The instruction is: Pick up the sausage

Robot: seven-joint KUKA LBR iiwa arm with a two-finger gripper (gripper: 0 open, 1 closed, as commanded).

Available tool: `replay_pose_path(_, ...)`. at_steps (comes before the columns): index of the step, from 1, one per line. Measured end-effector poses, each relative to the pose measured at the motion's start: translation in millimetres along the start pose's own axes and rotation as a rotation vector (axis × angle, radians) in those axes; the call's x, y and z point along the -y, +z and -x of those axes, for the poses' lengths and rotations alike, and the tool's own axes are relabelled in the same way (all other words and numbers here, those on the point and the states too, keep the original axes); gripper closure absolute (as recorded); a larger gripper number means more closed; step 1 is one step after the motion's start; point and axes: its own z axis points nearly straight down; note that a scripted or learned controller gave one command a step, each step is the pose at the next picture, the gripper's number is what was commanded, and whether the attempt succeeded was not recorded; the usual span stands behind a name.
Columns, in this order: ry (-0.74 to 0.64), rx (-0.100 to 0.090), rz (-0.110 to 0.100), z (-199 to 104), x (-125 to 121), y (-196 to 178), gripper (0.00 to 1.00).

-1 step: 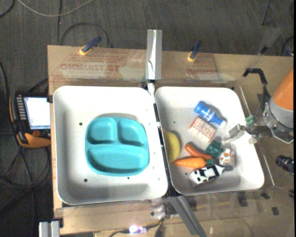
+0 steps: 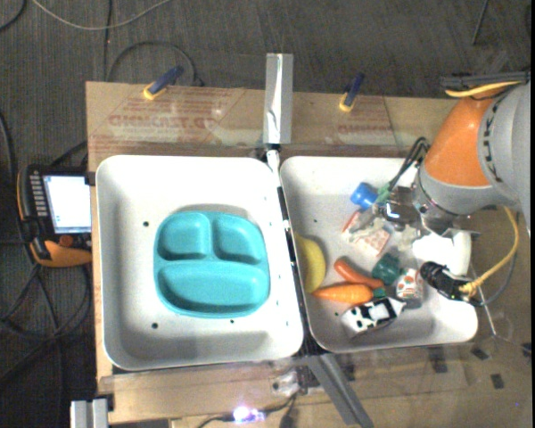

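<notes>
Far left of the claw: left bin point(image 2: 116, 239) holds a teal divided tray point(image 2: 210, 262), not relevant to the pick.

Right bin point(image 2: 325, 185): yellow banana-shaped piece point(image 2: 313, 260) against its left wall, well left of the claw. Next over, the sausage point(image 2: 356, 271), a reddish-orange stubby link, sits below-left of the claw, near it but apart. It lies just above the carrot point(image 2: 343, 292) and looks to be touching it. Below those, a black-and-white cow toy point(image 2: 372, 316). A dark green block point(image 2: 388, 268) sits at the sausage's right end, just below the claw. A blue piece point(image 2: 364, 194) is up-left of the claw.

Claw point(image 2: 385, 216) hangs over clutter mid-bin, wrist bulk above it. Can't tell if it's released or clenched; nothing visibly held.

Sausage long axis: runs upper-left to lower-right, shallow tilt, right end toward the green block.

Doing it well, my read: shift down-left, centre over the sausage's middle, close across the short axis. Tight neighbours, with the carrot along one side and the green block at the end, so a low approach risks grabbing the carrot instead.
</notes>
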Motion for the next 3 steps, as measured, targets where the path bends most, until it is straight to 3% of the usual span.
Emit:
replay_pose_path(1,-0.016,0.003,0.017,-17.8,23.0,58.6,0.00)
replay_pose_path(2,-0.017,0.000,0.019,-19.0,21.9,48.8,1.00)
replay_pose_path(3,-0.132,0.005,0.003,-117.6,3.3,-126.2,1.00)
